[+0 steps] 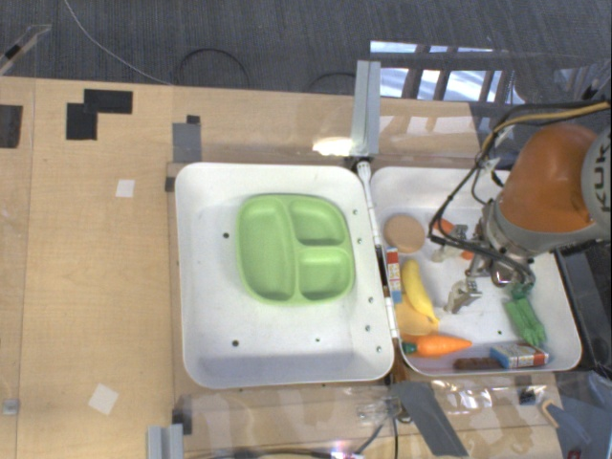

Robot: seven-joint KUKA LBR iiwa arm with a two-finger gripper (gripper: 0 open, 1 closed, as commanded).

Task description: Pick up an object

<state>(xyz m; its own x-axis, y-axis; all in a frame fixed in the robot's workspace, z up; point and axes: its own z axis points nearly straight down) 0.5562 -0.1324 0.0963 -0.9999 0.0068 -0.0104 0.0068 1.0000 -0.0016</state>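
Pale wood makes up the surface (96, 285) you are looking down on, with grey carpet beyond its far edge and two white bins side by side. Your arm (550, 185), grey with an orange band, reaches in over the right bin (564, 338), and the hand (466, 293) hangs low inside it, with nothing between its fingers; you cannot tell from this angle how far apart they are. Just to the hand's left lies a yellow banana (415, 296), and beyond that a marker (391, 273) along the bin's left wall. Up and to the left of the hand sits a round tan disc (405, 232). Below the hand an orange carrot (438, 346) lies near the front wall, with a small box (516, 356) further right. To the hand's right lies a green vegetable (526, 321). Well to the left, the left bin (206, 352) holds a green divided plate (293, 248).
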